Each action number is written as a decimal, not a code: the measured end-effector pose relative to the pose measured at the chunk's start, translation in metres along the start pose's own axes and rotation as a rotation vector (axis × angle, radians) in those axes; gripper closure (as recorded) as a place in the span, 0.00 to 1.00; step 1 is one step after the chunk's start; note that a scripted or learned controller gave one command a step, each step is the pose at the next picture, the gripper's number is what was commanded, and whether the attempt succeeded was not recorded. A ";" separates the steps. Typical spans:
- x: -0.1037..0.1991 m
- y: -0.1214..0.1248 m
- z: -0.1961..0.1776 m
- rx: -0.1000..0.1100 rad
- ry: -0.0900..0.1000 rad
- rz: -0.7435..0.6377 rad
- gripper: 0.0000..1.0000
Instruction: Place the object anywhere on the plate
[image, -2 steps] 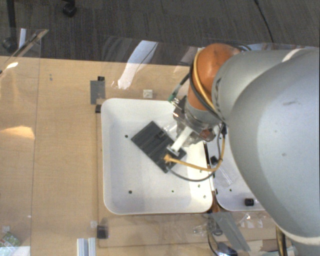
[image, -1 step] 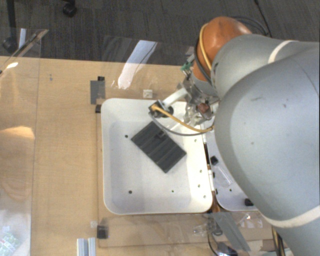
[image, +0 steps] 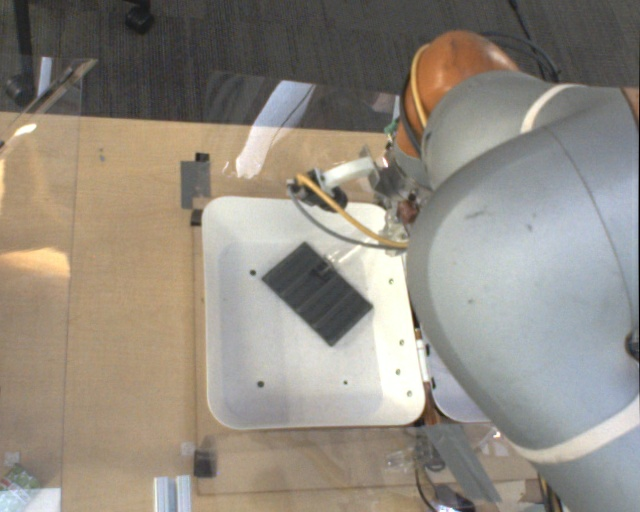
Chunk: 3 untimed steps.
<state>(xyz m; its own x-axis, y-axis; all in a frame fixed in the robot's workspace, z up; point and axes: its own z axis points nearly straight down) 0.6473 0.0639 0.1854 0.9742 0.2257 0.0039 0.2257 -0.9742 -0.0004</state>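
Note:
A dark grey ribbed plate (image: 317, 292) lies flat in the left white bin (image: 240, 385), turned at an angle, a little right of the bin's middle. A small pale sliver (image: 328, 262) rests at the plate's far edge; I cannot tell what it is. My gripper (image: 395, 195) hangs over the bin's far right corner, largely covered by the bulky grey arm (image: 530, 260), so its grip is hidden. It stands up and to the right of the plate, apart from it.
The arm hides nearly all of the right bin (image: 452, 402), leaving a white sliver at its lower left. Wooden bench (image: 100, 300) surrounds the bins. Small dark brackets (image: 196, 180) sit at the left bin's corners.

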 end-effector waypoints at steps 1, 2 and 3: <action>0.000 0.000 0.000 0.000 0.000 0.000 0.00; 0.001 0.000 -0.011 0.002 0.003 -0.002 1.00; -0.014 -0.023 0.001 0.000 -0.003 -0.073 1.00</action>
<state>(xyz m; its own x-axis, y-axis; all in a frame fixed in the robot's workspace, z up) 0.6281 0.0834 0.1844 0.9553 0.2957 0.0006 0.2957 -0.9553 -0.0001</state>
